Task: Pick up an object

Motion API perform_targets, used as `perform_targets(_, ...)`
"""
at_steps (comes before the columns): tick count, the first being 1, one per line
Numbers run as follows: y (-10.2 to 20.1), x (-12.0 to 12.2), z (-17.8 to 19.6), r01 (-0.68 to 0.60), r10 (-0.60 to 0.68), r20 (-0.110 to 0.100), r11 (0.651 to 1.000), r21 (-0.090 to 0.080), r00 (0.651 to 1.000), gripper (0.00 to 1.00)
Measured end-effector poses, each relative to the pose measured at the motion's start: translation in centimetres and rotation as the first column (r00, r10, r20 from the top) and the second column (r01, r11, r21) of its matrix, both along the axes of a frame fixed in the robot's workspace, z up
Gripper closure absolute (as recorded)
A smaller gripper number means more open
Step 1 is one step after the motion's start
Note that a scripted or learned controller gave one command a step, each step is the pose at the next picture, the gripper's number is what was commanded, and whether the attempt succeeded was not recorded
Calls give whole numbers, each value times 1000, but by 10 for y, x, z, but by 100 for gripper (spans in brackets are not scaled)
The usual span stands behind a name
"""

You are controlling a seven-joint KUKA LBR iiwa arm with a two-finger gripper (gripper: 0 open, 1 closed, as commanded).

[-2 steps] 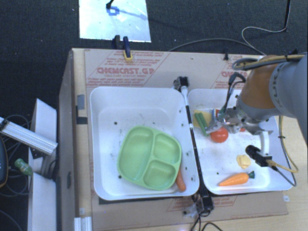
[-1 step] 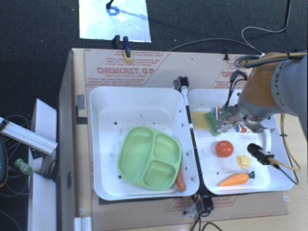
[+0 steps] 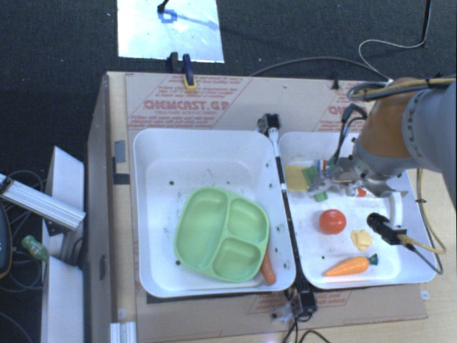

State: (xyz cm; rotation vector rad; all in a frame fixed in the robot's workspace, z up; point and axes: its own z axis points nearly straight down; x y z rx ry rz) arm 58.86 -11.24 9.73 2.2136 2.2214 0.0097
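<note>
**Background stuff around the bench**

Dark carpet (image 3: 50, 48) all round. Shiny silvery sheet (image 3: 168, 20) flat on it up top, well apart from the bench. Brown board (image 3: 214, 95) with red CHEMCAST lettering under both white bins, left bin (image 3: 153, 156) and right bin (image 3: 300, 143) touching side by side. Blue and yellow clamp (image 3: 188, 73) on the board's far edge. Black clip (image 3: 269, 123) at the far end of the seam between the bins, another clip (image 3: 303, 302) at the near end. Thin white cable (image 3: 400, 45) looping over the carpet, upper right. Off to the left, white stand (image 3: 61, 184) with a metal rail (image 3: 43, 204) across it, and some small green thing (image 3: 32, 246) just below, too blurry to call.
</note>
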Motion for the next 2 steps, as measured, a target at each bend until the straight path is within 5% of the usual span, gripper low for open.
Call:
perform_targets(1,-4,67,-17,16,-16,-74,1000,5,997,0)
perform_targets(2,-6,64,-8,14,-13,-92,1000,5,996,100)
